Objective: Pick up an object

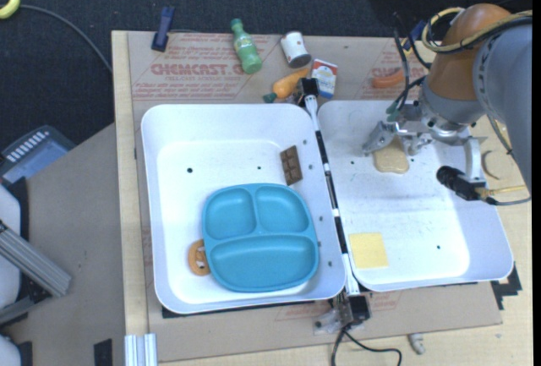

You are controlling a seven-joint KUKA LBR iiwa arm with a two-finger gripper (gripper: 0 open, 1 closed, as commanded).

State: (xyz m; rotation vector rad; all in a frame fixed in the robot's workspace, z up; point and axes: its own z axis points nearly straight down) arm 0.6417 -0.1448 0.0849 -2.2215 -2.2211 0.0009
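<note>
My gripper [396, 141] hangs at the far side of the right bin [423, 216], its fingers spread apart and nothing between them. Just below and in front of it a tan, rounded food piece [391, 161] lies on the bin floor, close to the fingertips. A flat yellow cheese slice [368, 250] lies at the near left of the same bin. The left bin [169, 153] holds a blue divided plate [259, 235], a brown chocolate bar [291, 165] and a small orange pretzel [198, 258] partly tucked under the plate.
Behind the bins lie a green bottle [246, 46], a small can [294, 48], a carrot [287, 85], a carton [324, 77], a blue item [162, 28] and a sausage [388, 79]. The grey arm [494, 60] fills the right rear.
</note>
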